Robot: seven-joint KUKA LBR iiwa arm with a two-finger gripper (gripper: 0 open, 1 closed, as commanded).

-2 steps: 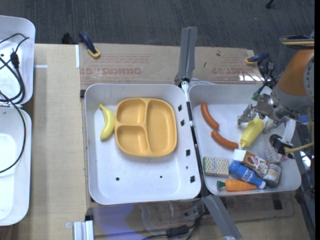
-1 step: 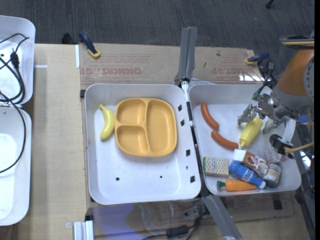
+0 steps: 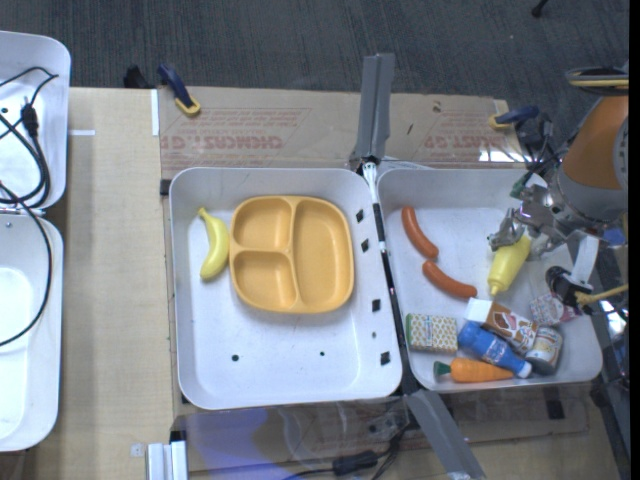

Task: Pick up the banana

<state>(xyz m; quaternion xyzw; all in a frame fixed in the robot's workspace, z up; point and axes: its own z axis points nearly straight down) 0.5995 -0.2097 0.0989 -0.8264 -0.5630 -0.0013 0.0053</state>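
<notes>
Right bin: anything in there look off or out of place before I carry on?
Nothing spilled or broken. The gripper is over the right bin, by the yellow bottle, while the banana lies in the left bin beside the yellow plate. The arm is over the wrong bin.

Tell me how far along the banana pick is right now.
Nothing looks done yet: the banana lies in the left bin, just left of the yellow divided plate. In hand: the gripper sits over the right bin, beside the yellow bottle. Left: cross to the left bin, grasp and lift the banana.
</notes>
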